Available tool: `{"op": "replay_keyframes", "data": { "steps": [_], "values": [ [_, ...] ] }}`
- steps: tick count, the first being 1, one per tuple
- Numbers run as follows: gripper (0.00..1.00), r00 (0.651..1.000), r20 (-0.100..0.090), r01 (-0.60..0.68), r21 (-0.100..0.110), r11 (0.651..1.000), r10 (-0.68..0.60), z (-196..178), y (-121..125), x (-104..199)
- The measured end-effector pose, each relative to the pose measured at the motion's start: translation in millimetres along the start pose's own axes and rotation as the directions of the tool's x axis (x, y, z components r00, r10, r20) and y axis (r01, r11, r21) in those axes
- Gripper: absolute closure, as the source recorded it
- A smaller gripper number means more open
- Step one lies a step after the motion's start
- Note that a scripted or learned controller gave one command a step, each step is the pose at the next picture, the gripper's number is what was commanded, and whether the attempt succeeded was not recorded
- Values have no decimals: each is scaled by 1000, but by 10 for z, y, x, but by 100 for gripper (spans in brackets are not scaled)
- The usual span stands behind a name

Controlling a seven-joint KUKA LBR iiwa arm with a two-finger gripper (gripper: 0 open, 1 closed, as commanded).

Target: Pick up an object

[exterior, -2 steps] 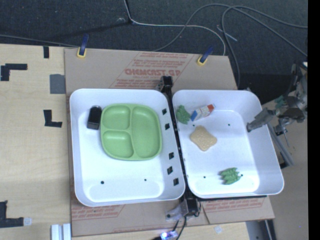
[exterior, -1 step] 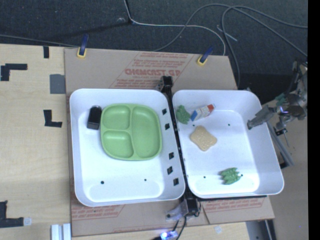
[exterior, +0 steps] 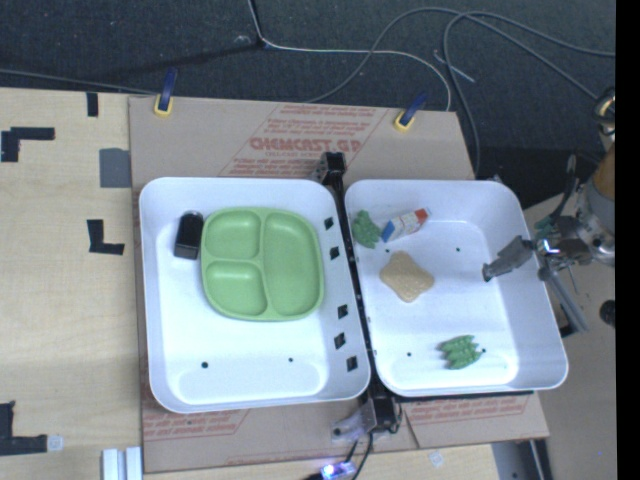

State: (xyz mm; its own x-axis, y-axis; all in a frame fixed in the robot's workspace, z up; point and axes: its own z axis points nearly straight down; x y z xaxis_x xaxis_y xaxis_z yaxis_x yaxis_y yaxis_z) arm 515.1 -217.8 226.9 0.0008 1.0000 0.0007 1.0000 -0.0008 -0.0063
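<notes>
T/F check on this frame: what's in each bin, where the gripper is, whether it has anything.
1. The green divided plate lies in the left bin. True.
2. The tan sponge-like piece lies in the left bin. False: it is in the right bin.
3. The gripper is at the right bin's right edge. True.
4. The gripper holds the tube. False: the tube lies apart, near the divider.
5. A black block sits left of the plate. True.

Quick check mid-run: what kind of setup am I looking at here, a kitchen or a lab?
Most likely a robotics lab bench: two white bins on clamped cardboard, loose cables behind, and small test items like a green divided plate.
</notes>
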Motion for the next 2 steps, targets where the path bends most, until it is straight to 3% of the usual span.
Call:
{"op": "replay_keyframes", "data": {
  "steps": [2],
  "values": [
    [0,1000,0,2,0,1000,-2,899,-18,60]
  ]
}}
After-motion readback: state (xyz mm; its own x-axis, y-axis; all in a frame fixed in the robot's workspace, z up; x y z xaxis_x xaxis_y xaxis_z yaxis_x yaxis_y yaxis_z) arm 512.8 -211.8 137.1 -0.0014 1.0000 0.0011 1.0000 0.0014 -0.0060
